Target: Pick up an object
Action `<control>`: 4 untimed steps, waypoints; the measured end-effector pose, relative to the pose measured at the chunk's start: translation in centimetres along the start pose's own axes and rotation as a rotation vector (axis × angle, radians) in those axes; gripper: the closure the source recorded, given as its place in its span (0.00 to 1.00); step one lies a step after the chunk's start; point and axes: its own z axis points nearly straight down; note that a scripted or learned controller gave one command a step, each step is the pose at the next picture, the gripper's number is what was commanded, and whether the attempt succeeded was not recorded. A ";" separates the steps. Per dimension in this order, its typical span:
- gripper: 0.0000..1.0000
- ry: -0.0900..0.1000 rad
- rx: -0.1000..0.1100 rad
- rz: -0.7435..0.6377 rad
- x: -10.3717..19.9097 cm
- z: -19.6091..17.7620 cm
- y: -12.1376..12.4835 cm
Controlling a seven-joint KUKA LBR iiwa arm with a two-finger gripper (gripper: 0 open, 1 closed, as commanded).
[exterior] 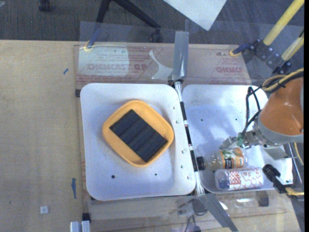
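In the right bin (212,110) two bottles lie on their sides near the front edge. One is a small bottle (225,161) with an orange and green label and a dark cap pointing left. Just in front of it lies a clear bottle (240,178) with a red-and-white patterned label and a blue cap. My gripper (235,142) hangs low just behind the small bottle, at its right end, on the arm that comes in from the right. The left bin (96,105) holds a yellow dish (112,144) with a black ribbed pad (139,135) lying in it.
A raised divider (186,129) runs between the two bins. The back and left of the right bin are bare white floor. Yellow cables and the arm's orange band (287,112) crowd the right bin's right side.
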 end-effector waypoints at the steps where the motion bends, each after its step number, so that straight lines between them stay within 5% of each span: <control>1: 0.00 0.005 -0.001 -0.039 -0.1 0.1 0.0; 4: 0.00 0.007 -0.006 -0.142 -0.3 0.0 0.2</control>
